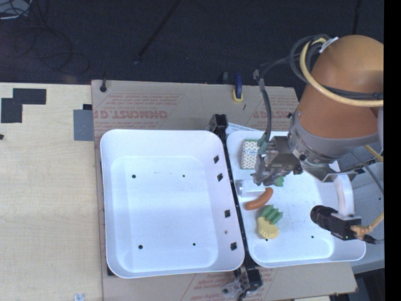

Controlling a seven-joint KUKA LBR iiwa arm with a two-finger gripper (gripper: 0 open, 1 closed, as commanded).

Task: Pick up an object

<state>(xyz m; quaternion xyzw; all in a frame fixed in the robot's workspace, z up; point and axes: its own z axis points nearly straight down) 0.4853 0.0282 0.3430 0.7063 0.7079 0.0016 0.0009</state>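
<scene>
- The brown cardboard sheet under the two bins carries red print along its upper strip, above the left white bin. The letters sit upside down in the frame and blur together; no word can be made out with certainty.
- More red print marks the same sheet at the bottom edge of the frame, too small to read.

Two bins sit side by side: the left bin at frame centre, the right bin at lower right. In the right one, a sausage lies just above a toy pineapple, with a small box at its upper left corner.
</scene>
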